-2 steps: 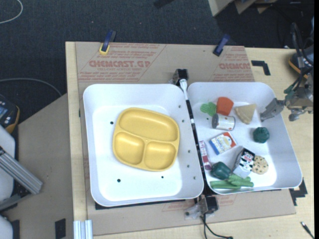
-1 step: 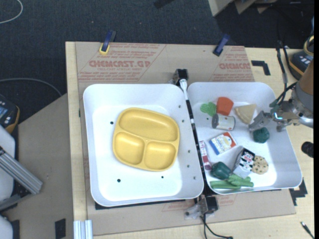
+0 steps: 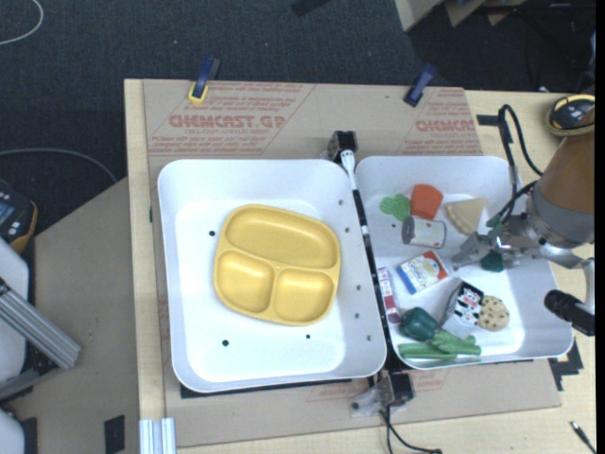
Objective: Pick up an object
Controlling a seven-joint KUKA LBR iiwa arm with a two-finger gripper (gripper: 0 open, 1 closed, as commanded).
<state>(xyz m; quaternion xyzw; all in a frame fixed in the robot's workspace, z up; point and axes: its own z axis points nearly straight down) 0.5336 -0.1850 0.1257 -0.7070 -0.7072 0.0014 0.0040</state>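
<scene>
**Red print on the cardboard sheet**

The cardboard sheet [image 3: 284, 112] lying on the counter under the two bins carries repeated red lettering. Above the left bin [image 3: 180, 253], the large word reads "CHEMCAST GP", with lines of smaller red print above and below it that are too fine to make out. The same red word shows again above the right bin [image 3: 529, 343], partly cut off by the bin's rim, so just "CHEMCAST" can be read. Faint red print also runs along the sheet's near edge, illegible. The small carton [image 3: 421, 272] in the right bin has a blue and red label, too small to read.
</scene>
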